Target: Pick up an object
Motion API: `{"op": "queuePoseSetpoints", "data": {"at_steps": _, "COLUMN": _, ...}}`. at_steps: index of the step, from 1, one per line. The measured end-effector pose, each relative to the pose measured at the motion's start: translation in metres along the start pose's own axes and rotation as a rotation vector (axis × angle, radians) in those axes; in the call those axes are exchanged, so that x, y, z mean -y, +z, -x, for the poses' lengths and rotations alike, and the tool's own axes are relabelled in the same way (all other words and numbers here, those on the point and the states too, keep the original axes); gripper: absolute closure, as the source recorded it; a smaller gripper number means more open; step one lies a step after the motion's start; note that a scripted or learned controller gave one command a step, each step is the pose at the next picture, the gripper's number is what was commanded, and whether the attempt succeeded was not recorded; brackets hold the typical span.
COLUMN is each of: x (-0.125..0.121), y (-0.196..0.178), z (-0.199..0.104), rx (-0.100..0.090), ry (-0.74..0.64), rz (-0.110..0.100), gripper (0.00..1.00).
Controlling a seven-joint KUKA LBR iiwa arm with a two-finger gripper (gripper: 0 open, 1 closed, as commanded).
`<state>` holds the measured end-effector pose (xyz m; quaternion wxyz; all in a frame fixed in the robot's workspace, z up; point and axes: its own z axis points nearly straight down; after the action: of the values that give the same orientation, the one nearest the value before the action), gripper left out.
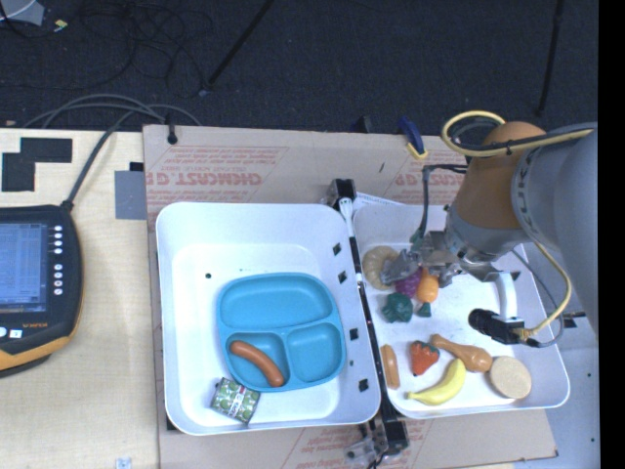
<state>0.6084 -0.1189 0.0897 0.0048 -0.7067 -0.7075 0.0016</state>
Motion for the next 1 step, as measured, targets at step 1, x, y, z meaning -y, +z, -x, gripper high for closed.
{"op": "queuePoseSetpoints", "data": {"at_steps": 1, "x": -0.0034, "y": -0.0197, "z": 0.0037, "rx": 0.004, "ry": 0.004, "rz": 0.011, "gripper": 1.00}}
